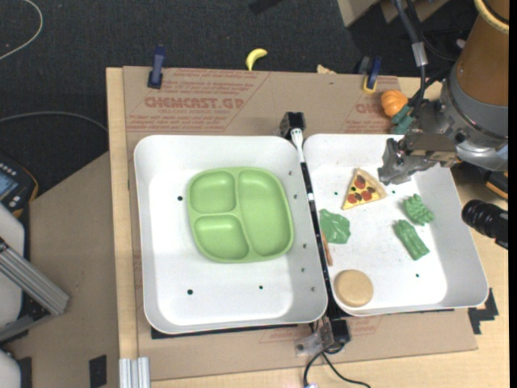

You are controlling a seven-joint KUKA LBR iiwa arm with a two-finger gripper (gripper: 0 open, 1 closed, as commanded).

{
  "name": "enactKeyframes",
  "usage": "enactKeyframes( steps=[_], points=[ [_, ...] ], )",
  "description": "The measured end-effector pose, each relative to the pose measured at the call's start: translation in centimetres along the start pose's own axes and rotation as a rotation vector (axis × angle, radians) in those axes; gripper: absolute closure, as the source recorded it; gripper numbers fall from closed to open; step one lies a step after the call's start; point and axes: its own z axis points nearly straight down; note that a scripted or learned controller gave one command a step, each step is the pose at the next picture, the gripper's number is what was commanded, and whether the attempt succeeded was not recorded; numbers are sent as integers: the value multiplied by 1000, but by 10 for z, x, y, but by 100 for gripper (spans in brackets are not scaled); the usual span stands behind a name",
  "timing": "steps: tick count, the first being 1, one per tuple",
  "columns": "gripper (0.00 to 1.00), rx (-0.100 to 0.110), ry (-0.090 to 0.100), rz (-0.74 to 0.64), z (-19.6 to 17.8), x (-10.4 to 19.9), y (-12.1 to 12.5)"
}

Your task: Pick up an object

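My gripper (393,170) hangs over the right bin (452,293), near its upper part. Its dark fingers point down just right of a toy pizza slice (363,191). Nothing shows between the fingers. Below lie a green leafy piece (334,226), a small green ruffled piece (418,209), a long green vegetable (410,239) and a round tan cookie (354,288).
The left bin (161,289) holds a green divided plate (240,213). A black divider (305,180) runs between the bins. An orange toy (393,102) and a yellow banana (255,56) lie on the cardboard behind the bins, with blue clamps (156,67) at its back edge.
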Motion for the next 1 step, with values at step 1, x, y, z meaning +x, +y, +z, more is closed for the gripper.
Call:
enactKeyframes(
  steps=[1],
  points=[
    [100, 20, 2, -15, 96, 85, -4]
  ],
)
